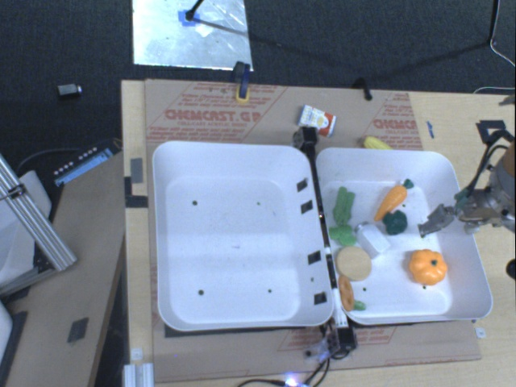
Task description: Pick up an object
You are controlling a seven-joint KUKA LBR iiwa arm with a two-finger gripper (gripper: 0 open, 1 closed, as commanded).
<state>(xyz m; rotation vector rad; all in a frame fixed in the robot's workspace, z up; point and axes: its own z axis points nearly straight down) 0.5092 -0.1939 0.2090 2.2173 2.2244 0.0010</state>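
A small orange pumpkin [426,266] with a green stem sits near the right bin's [463,185] right edge. The gripper [433,222] hovers just above it, over the bin; whether its jaws are open or closed cannot be told. Red "CHEMCAST GP" lettering marks the brown sheet [211,113] beneath the bins.

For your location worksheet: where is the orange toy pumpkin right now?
The orange toy pumpkin lies in the right white bin, near its front right corner, below the gripper.
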